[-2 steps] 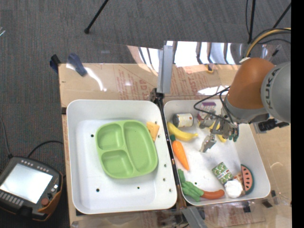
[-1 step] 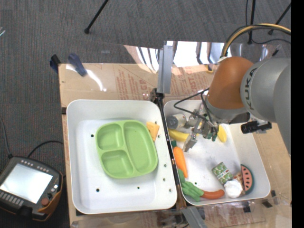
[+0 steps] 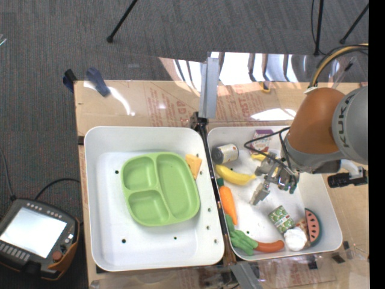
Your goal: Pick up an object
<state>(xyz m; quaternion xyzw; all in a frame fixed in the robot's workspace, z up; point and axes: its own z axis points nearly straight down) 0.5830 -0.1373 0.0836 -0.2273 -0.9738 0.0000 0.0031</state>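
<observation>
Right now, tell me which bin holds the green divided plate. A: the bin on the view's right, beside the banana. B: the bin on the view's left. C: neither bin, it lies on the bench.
B: the green divided plate lies in the left bin, while the banana lies in the right bin near the gripper.

Left bin (image 3: pixel 96 155): held a green three-compartment plate (image 3: pixel 160 188), lying flat, with a yellow wedge (image 3: pixel 194 163) touching its upper right corner.
Bench (image 3: pixel 144 104): brown, sunlit along its far edge.
Handheld control unit (image 3: pixel 37 236): lay on the carpet at lower left, screen lit.
Blue object (image 3: pixel 97 80): rested at the bench's far left corner.
Tripod legs (image 3: pixel 125 14): stood on grey carpet beyond.
</observation>
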